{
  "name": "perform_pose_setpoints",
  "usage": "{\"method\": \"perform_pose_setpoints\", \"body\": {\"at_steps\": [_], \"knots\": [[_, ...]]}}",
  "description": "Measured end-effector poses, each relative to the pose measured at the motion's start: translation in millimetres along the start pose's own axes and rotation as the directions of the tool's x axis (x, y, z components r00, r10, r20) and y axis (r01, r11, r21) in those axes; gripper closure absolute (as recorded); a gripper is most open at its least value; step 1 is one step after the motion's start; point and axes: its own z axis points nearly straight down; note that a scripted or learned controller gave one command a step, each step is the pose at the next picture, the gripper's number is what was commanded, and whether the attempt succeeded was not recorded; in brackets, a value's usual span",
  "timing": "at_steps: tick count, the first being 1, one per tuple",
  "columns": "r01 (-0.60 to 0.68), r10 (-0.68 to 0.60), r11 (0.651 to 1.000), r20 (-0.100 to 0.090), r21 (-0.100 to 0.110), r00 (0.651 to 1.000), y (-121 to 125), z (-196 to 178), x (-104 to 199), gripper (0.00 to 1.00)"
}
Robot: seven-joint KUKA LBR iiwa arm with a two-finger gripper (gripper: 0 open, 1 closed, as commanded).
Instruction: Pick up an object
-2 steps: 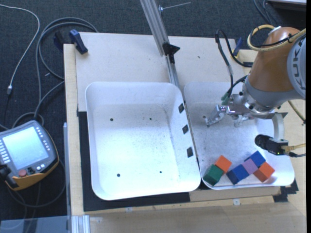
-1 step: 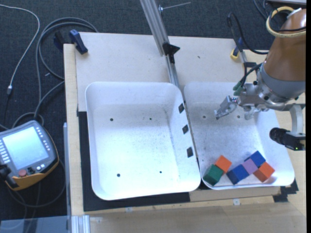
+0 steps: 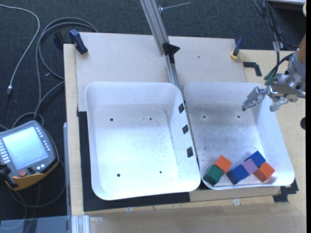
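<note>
The bench (image 3: 126,57) carries two white bins; the left bin (image 3: 97,130) lies well apart from the action, and the right bin (image 3: 277,130) holds everything that matters. The arm (image 3: 299,62) reaches in over that bin's far right rim, and its gripper (image 3: 262,98) hangs above the bin's upper right part with nothing between its fingers; whether they are spread or closed I cannot tell. The blocks cluster in the near corner, toward the viewer from the gripper: green block (image 3: 212,174), orange block (image 3: 223,163), blue block (image 3: 237,174), purple block (image 3: 250,166), a second blue block (image 3: 256,157) and a second orange block (image 3: 265,172), touching or nearly so.
</note>
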Motion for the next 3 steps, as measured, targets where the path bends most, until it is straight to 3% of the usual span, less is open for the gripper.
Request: {"method": "perform_pose_setpoints", "body": {"at_steps": [1, 2, 3], "knots": [[0.011, -0.01, 1.0, -0.009, 0.009, 1.0, -54, -6, 56, 0.0], [0.01, -0.01, 1.0, -0.005, -0.006, 1.0, -47, -85, 87, 0.0], [0.001, -0.001, 1.0, -0.004, 0.01, 1.0, -1, -32, 31, 0.0]]}}
